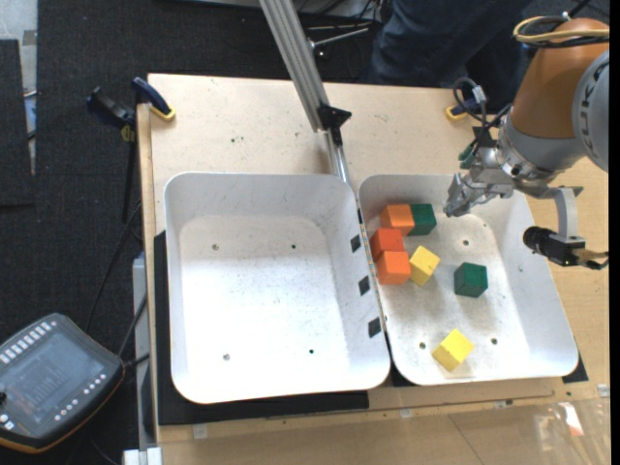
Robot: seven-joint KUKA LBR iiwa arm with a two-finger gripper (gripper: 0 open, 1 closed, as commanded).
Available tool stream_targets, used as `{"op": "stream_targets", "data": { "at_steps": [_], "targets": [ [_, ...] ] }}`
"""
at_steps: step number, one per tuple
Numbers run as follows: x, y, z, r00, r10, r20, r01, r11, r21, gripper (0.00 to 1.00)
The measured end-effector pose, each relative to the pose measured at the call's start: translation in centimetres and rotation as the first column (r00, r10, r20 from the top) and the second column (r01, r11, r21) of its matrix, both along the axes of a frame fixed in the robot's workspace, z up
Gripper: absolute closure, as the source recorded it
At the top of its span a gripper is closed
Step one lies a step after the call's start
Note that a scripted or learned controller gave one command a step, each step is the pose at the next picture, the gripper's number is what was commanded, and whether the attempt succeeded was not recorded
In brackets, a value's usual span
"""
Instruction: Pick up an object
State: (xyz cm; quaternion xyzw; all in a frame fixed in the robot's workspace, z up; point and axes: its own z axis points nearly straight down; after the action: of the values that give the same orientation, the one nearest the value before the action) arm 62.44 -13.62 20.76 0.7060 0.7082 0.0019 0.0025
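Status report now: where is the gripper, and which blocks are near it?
Gripper over right bin, far end. Green block and orange block nearest, beside it. Nothing seen held.

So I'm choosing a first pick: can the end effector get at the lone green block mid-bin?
Probably yes: the green block stands apart from its neighbours, and the end effector hovers nearby.
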Motion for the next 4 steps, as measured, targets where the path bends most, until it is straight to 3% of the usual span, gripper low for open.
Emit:
{"op": "stream_targets", "data": {
  "at_steps": [1, 4],
  "targets": [
    [0.1, 0.0, 2.9, 1.0, -0.001, -0.001, 0.001, 1.0, 0.0, 1.0],
    [-6.8, 14.3, 4.5, 1.0, 0.005, -0.008, -0.005, 1.0, 0.003, 1.0]
  ]
}}
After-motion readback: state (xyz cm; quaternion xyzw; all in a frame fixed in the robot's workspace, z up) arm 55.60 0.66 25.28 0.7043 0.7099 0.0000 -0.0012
